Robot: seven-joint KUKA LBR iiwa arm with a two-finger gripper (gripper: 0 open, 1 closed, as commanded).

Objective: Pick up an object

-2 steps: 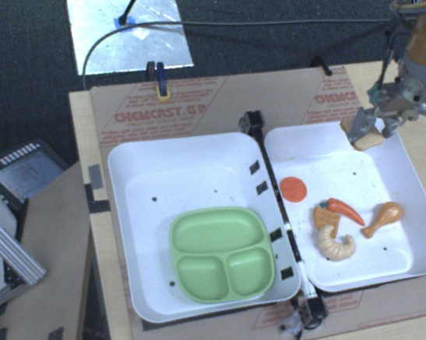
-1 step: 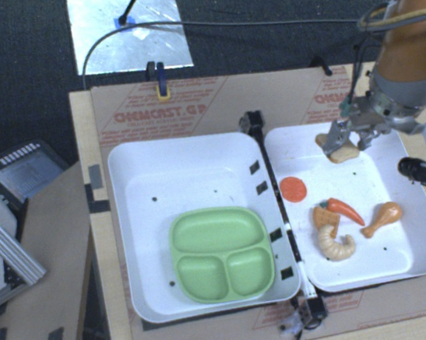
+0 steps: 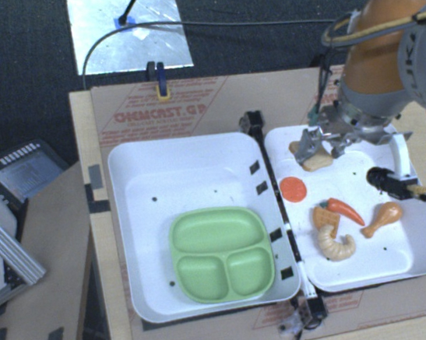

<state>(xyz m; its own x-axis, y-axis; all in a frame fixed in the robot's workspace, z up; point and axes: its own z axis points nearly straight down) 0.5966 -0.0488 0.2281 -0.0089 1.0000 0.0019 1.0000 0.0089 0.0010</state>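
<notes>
My gripper [image 3: 320, 147] hangs over the back left part of the right bin [image 3: 425, 253], its fingers apart. A tan bread-like piece [image 3: 317, 162] lies just below the fingertips, on the bin floor; nothing is held. In front of it lie an orange-red disc [image 3: 293, 188], a red chili pepper [image 3: 345, 210], a pale curled shrimp-like piece [image 3: 333, 239] and a tan drumstick [image 3: 382, 219].
The left bin [image 3: 148, 213] holds a green divided plate [image 3: 220, 252] at its front. A black clamp [image 3: 252, 120] sits at the back of the ridge between the bins. The grey and orange arm [image 3: 383, 39] comes in from the upper right.
</notes>
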